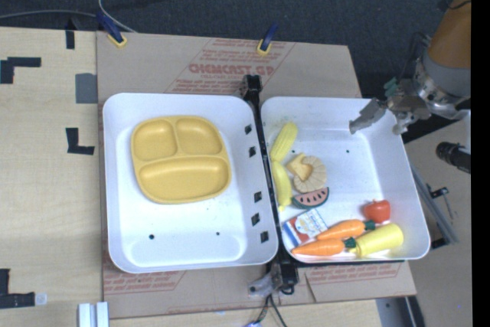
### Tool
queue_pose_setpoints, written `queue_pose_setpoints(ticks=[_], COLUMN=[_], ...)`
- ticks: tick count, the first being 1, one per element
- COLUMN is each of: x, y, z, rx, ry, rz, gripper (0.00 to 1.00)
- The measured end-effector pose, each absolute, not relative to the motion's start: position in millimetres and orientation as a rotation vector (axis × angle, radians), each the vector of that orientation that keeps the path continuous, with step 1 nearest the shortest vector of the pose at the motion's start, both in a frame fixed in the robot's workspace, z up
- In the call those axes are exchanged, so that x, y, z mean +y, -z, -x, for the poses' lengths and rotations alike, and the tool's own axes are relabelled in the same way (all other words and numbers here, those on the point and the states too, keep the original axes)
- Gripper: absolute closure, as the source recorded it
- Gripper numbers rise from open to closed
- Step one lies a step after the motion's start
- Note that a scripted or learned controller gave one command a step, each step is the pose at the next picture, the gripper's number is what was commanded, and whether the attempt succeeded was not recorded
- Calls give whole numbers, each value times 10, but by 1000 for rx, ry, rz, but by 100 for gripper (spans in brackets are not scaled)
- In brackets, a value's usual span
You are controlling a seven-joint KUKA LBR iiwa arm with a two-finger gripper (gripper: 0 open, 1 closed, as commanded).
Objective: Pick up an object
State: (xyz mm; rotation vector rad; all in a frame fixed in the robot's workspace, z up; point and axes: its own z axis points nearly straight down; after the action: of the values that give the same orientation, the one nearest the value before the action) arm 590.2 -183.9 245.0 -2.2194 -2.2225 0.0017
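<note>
The counter carries a cardboard sheet, and on it sit two shallow white bins side by side. The left bin holds a yellow divided plate, lying flat toward its far side. The right bin holds every likely pick: a toy corn cob along its left wall, a pale pastry-like piece just right of it, a watermelon slice touching that piece on the near side, then a small printed packet, two carrots, a yellow bottle with a green cap and a red tomato-like toy, all crowded in the near corner. The arm reaches in from the right, and its claw hangs over the far right part of that bin, above bare floor and well apart from every toy. The claw appears spread open with nothing between its fingers. The risk I judge from here is twofold. A straight descent would close on bare bin floor, since nothing lies beneath. A move toward the near corner meets objects that touch or overlap, so a finger could land on a neighbour, push the pile against the wall, or pinch a rounded carrot or bottle that slips free.
</note>
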Motion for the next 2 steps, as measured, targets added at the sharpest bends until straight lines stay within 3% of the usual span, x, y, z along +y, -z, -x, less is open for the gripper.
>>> queue_pose_setpoints(ticks=[1, 2], x=[-1792, -1342], y=[-1036, -859], z=[-5667, -6212], rx=[-2219, -2226], ry=[-4, 4], rz=[2217, 2220], gripper=[0, 0])
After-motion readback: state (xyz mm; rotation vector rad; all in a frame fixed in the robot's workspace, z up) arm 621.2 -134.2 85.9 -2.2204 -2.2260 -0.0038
